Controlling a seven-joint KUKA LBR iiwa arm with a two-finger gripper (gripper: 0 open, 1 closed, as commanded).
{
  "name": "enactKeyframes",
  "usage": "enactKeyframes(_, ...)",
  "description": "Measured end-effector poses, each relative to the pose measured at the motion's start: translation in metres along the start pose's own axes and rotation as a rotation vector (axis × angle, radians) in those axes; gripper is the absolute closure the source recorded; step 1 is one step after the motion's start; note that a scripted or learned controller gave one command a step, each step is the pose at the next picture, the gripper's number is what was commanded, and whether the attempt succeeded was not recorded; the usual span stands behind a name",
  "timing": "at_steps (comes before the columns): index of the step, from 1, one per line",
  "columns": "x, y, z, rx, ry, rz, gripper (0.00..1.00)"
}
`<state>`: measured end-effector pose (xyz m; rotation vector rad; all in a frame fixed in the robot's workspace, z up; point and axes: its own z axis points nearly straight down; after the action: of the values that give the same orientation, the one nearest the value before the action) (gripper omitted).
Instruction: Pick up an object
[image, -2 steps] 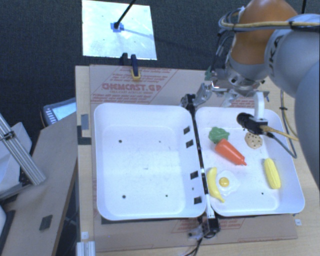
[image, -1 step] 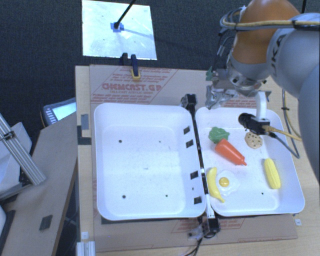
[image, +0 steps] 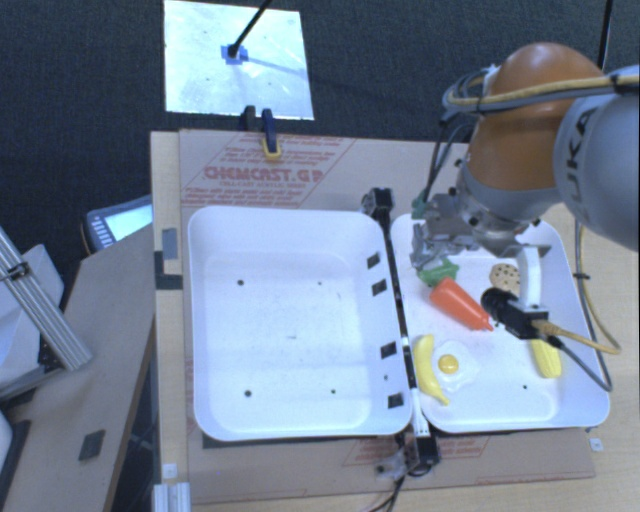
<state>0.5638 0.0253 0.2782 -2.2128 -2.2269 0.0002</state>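
Gripper (image: 432, 250) — over carrot (image: 460, 302), rt bin (image: 505, 405)

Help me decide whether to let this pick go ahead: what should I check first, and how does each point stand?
1. Gripper is over the right bin: ok.
2. Gripper is lined up on a toy; it hangs by the green top of the carrot: ok.
3. Gripper touches the carrot: cannot tell.
4. Carrot lies apart from the banana and the fried egg: ok.
5. Cookie is clear of the arm: cannot tell, the arm partly covers it.
6. Corn cob lies away from the gripper: ok.
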Motion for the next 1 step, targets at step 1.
enactKeyframes(1, -0.0424, -0.0265, -0.0618, -0.01, -0.002, 0.009, 1.0)
